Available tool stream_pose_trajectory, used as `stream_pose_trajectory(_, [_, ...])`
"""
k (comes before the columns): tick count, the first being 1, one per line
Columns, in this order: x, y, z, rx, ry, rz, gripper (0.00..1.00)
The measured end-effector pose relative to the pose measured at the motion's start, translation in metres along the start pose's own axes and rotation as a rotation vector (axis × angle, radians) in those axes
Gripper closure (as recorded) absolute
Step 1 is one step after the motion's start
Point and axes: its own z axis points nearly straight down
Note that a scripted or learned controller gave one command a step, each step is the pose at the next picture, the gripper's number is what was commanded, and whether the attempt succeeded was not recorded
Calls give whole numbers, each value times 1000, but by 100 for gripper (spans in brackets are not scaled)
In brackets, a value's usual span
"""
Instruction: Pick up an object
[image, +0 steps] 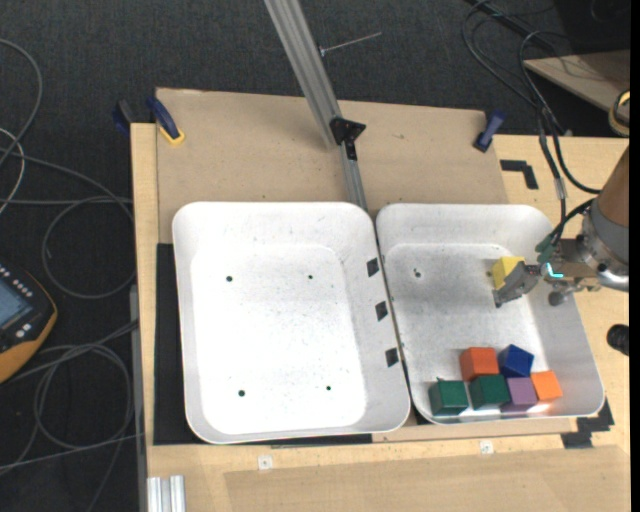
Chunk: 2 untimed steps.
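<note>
The yellow block (507, 267) sits in the right bin (440, 232), in its upper right part, touching the gripper (512, 284), whose dark fingers (514, 287) hang just below it; whether they clasp it, I cannot tell. A cluster of blocks (495, 382) lies well apart, along the bin's near edge.

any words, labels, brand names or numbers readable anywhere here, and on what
No text can be read in the camera view.
The yellow and black device at the left edge has a dark screen, too small and blurred to read.
The coloured blocks in the right bin show plain faces with no markings.
The black marks along the left bin's rim are plain shapes, not letters.
</note>
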Motion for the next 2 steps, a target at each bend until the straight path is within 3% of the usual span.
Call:
stream_pose_trajectory(1, [0, 1, -2, -5, -1, 0, 0])
stream_pose_trajectory(2, [4, -1, 61, 1, 0, 0, 0])
